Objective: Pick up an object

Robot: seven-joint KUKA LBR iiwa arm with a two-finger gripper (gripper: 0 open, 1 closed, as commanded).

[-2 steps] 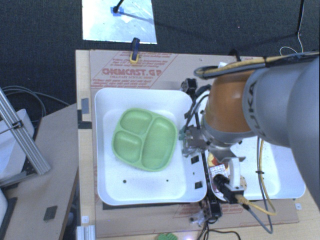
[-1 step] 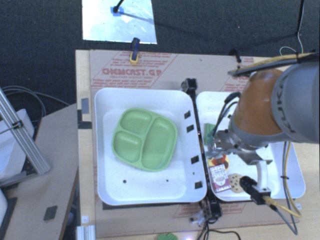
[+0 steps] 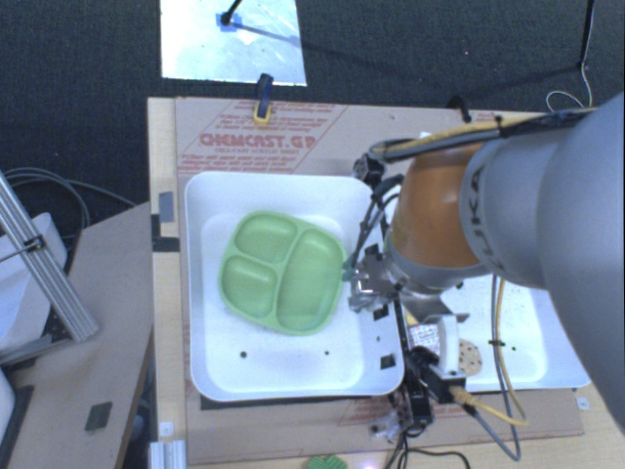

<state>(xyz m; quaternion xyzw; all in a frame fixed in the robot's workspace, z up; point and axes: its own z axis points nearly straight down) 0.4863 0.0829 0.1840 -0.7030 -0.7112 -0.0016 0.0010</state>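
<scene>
Gripper [image 3: 363, 283] sits at the divided plate's right edge; whether it grips, I cannot tell. Pale green three-compartment plate [image 3: 283, 274] lies flat in the left bin [image 3: 293, 384].

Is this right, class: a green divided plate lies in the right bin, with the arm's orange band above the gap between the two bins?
One thing is wrong. The camera view shows the plate lying in the left bin, not the right bin. The rest stands: the plate is green and divided into compartments, and the arm's orange band sits above the gap between the two bins.

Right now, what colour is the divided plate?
Light green plate, seen in the camera view.
</scene>
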